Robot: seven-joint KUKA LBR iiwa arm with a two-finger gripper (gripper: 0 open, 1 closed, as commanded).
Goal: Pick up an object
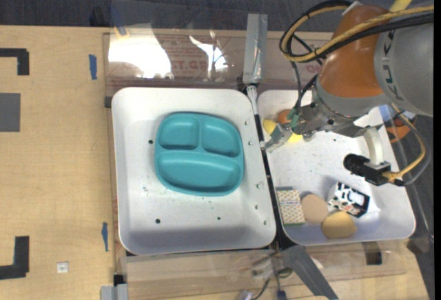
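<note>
A teal divided plate [200, 154] lies in the middle of the left bin [131, 223] on the tabletop [48, 174]. In the right bin [400, 223], the end effector [281, 132] reaches down near the bin's upper-left corner, touching or just above a yellow object [289, 134] with an orange object [284, 116] just behind it; whether it is apart or clamped cannot be told. Along the bin's near edge, well apart from the end effector, lie a patterned packet [290, 205], two tan egg-shaped objects [314, 207] and [338, 225], and a black-and-white item [350, 198].
</note>
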